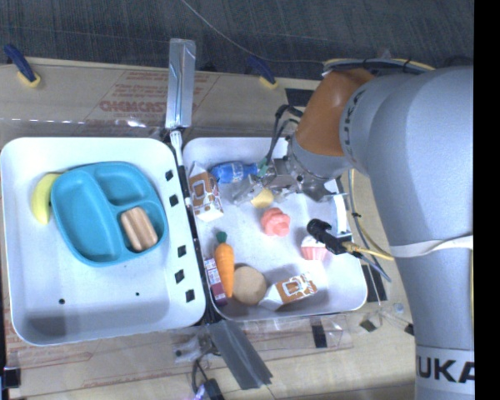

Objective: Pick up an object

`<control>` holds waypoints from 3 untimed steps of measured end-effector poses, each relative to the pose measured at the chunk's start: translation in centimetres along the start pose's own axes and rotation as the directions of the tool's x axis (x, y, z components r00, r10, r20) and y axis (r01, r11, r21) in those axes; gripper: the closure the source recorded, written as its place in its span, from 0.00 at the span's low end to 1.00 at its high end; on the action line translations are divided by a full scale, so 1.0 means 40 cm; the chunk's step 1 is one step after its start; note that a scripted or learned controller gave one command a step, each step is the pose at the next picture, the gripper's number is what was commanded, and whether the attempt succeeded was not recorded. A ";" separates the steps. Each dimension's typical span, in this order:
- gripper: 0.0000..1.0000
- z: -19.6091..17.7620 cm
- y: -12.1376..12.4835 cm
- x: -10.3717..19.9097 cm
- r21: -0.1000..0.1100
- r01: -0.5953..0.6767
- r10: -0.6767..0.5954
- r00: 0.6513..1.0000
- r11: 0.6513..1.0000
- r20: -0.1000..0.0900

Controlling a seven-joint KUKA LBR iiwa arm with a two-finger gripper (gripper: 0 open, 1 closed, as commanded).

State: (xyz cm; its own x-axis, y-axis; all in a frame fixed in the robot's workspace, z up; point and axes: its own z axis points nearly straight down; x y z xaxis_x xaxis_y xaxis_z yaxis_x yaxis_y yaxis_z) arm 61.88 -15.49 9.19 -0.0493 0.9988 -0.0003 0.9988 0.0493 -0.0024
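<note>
The right bin (pixel 350 294) holds several small items. Along its back lie a clear bottle with a blue cap (pixel 230 172) and a small brown-and-white carton (pixel 204 195). A yellow piece (pixel 262 197), a pink toy (pixel 275 222) and a pink cupcake (pixel 314 248) sit in the middle. A carrot (pixel 224 262), a round potato (pixel 249 284), a dark bar (pixel 213 280) and a flat snack packet (pixel 296 288) lie at the front. My gripper (pixel 271 178) is low at the back of this bin, just right of the bottle and above the yellow piece.
The left bin (pixel 25 307) carries a blue divided plate (pixel 92 215) with a brown bun (pixel 138 228) in one compartment, and a banana (pixel 42 199) beside it. A metal bar (pixel 180 82) rises behind the divider. The grey arm (pixel 417 157) covers the right bin's right side.
</note>
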 end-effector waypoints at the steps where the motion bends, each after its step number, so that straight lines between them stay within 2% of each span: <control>1: 1.00 -0.025 0.001 0.001 0.001 0.004 -0.004 1.000 1.000 0.000; 2: 0.00 -0.025 0.000 0.001 0.001 0.005 -0.005 1.000 1.000 0.001; 3: 0.00 -0.013 -0.242 -0.007 0.002 0.061 -0.061 0.998 0.998 -0.001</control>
State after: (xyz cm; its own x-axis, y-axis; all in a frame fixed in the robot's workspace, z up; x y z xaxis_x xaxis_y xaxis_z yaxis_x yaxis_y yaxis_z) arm 52.23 -16.25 9.74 -0.1104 0.9939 0.0011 0.9939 0.1104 -0.0048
